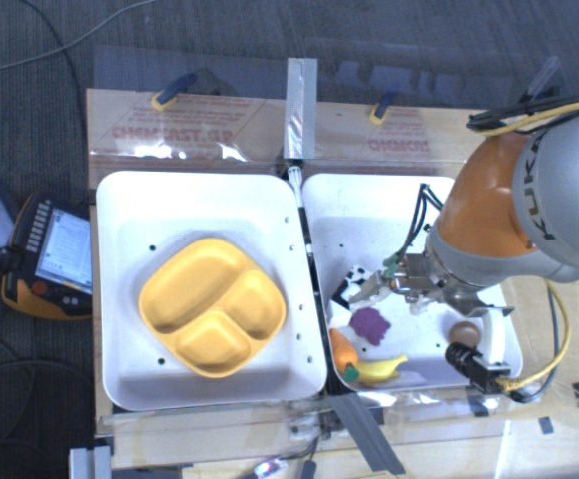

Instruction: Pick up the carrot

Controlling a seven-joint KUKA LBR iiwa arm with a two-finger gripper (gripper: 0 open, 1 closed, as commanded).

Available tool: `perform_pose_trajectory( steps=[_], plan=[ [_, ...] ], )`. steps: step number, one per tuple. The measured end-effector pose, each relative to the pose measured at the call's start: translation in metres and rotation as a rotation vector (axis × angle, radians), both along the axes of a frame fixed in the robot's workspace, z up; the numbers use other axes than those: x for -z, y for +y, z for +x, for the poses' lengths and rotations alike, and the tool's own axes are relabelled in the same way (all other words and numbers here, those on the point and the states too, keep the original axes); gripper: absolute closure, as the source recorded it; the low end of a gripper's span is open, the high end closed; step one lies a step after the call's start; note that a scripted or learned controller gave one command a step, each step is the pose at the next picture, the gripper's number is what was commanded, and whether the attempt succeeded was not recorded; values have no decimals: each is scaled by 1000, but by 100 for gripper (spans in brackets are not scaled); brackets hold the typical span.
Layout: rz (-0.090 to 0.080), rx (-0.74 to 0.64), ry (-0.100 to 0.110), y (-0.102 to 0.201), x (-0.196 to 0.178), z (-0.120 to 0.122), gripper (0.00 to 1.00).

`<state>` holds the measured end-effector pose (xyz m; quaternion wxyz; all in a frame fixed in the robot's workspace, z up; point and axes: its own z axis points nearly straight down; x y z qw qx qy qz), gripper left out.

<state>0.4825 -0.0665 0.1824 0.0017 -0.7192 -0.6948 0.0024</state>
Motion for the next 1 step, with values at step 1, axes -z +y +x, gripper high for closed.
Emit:
perform_pose_trajectory(
  steps=[1],
  plan=[
    [0,-108,0,1,0,0,0]
  ],
)
